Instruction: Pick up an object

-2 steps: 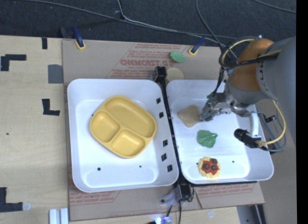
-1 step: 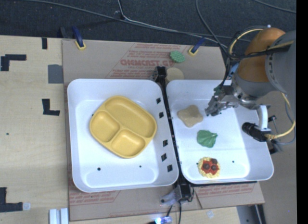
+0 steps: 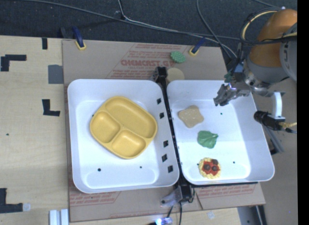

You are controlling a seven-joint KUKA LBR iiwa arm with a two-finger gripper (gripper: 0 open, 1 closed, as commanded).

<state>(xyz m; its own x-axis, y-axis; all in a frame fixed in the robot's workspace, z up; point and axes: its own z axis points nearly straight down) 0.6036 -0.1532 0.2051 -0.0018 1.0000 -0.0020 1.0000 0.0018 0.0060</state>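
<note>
- The left bin (image 3: 77, 122) holds a yellow divided plate (image 3: 123, 126), lying flat and slightly turned. It is wide and shallow with a low rim, so I judge it a poor target: two fingers would likely slide off its edge or only tip it.
- Between the bins runs a black divider (image 3: 166, 122). A reach that crosses it too low could catch on it.
- In the right bin (image 3: 256, 137) three small things lie in a loose column, apart from one another: a tan bread-shaped piece (image 3: 191, 116) nearest the far side, a green leaf-shaped piece (image 3: 207, 138) in the middle, and a small red and yellow toy (image 3: 209, 168) near the front wall.
- All three look flat and low. The likely failure is the fingers closing above or beside a piece and coming up with nothing, or nudging it away across the smooth white floor.
- The red and yellow toy sits close to the front wall, so a descent there risks a finger striking the rim.
- The gripper (image 3: 225, 95) hangs over the far right part of the right bin, well apart from the bread-shaped piece, with nothing visible between its fingers. Whether the fingers are spread or pressed together I cannot tell; they read as one dark cluster.
- A green scrubber-like thing (image 3: 177, 56) lies on the cardboard beyond the bins, out of play.
</note>
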